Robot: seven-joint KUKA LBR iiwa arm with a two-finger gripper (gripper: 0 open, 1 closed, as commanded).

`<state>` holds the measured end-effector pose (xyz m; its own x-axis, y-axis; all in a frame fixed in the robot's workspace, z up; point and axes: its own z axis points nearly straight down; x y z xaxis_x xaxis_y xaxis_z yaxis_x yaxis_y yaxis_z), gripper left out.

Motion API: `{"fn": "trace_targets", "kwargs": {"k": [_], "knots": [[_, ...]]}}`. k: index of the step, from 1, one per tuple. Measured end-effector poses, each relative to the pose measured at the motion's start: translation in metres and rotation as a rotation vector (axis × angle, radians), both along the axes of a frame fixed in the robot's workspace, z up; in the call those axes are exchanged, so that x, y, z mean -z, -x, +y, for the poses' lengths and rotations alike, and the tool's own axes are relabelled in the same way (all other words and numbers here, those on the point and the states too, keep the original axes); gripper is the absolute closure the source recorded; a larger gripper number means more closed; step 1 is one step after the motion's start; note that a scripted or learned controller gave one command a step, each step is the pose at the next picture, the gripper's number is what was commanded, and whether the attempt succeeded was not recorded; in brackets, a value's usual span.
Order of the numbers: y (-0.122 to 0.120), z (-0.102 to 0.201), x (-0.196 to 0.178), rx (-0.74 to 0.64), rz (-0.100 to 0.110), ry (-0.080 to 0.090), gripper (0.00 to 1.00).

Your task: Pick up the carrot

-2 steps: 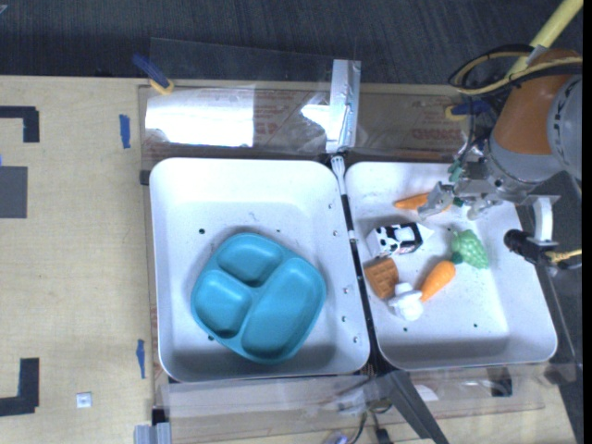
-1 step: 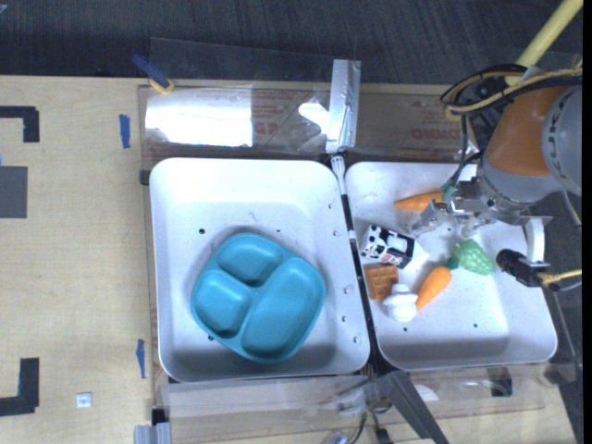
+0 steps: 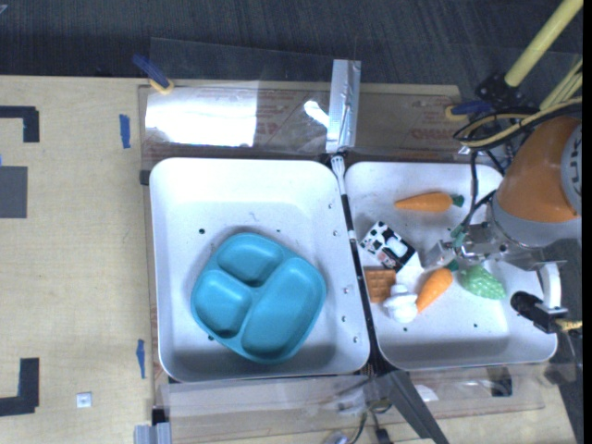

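Two orange carrots lie in the right bin (image 3: 481, 340). One carrot (image 3: 424, 203) rests near the bin's far side, its green top pointing right. The other carrot (image 3: 433, 289) lies tilted in the middle of the bin, its upper end right under the gripper (image 3: 462, 249). The gripper hangs below the arm's orange band (image 3: 546, 181), low over the bin. Whether it touches the middle carrot is unclear.
A green leafy toy (image 3: 483, 284) sits right of the middle carrot. A black-and-white cow-patterned toy (image 3: 387, 242), a brown block (image 3: 377, 283) and a small white piece (image 3: 402, 306) lie to its left. The left bin (image 3: 176, 192) holds a blue divided plate (image 3: 259, 294).
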<state>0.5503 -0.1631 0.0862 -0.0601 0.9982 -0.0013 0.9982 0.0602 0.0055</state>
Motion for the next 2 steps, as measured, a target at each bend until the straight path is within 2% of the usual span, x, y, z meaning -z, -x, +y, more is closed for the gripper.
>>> {"fn": "trace_targets", "kwargs": {"k": [1, 2], "knots": [[0.0387, 0.0412, -0.0006, 0.183, -0.003, -0.001, 0.00], [0.0367, 0.0414, -0.0085, 0.183, -0.004, -0.001, 1.00]]}}
